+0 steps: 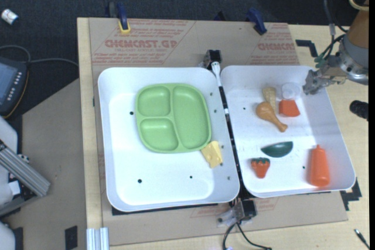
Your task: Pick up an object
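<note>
Two white bins (117,184) sit on the counter (176,38); the pincer (312,84) hovers at the right bin's far edge, its opening impossible to tell, near a chicken drumstick (271,115).

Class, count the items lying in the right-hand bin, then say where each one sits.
5. Drumstick and red block at the far middle, green piece at centre, strawberry at the near left, orange bottle at the near right. A pale thing by the block may be another.

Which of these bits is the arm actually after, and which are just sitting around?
Could be picked up: chicken drumstick, red block, dark green piece, strawberry, orange bottle, yellow piece. The gripper is nearest the red block.

Just there: green divided plate, blue clamps.
</note>
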`<state>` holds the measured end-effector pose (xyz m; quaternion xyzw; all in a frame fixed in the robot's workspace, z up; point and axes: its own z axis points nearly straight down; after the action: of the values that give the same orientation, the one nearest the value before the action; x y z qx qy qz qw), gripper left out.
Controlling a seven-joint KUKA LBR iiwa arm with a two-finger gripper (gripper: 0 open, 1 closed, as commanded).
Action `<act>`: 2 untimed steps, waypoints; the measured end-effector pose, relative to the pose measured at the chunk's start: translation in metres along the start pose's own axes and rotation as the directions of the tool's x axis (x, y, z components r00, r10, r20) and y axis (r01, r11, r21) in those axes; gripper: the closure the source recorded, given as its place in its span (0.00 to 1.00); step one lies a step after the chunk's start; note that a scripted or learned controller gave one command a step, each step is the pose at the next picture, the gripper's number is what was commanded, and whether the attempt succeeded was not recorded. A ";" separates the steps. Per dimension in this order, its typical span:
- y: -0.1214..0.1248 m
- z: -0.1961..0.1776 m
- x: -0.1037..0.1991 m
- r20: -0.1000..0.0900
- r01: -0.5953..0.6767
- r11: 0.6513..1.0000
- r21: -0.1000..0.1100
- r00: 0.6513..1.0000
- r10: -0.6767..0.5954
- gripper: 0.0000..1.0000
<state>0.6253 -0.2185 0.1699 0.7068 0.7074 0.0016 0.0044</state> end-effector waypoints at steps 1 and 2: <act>0.002 -0.055 -0.001 0.000 0.001 1.000 -0.001 1.000 -0.001 1.00; -0.016 -0.061 0.038 -0.006 0.003 1.000 0.010 1.000 -0.002 1.00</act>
<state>0.6083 -0.1800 0.2305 0.7060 0.7083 0.0002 -0.0012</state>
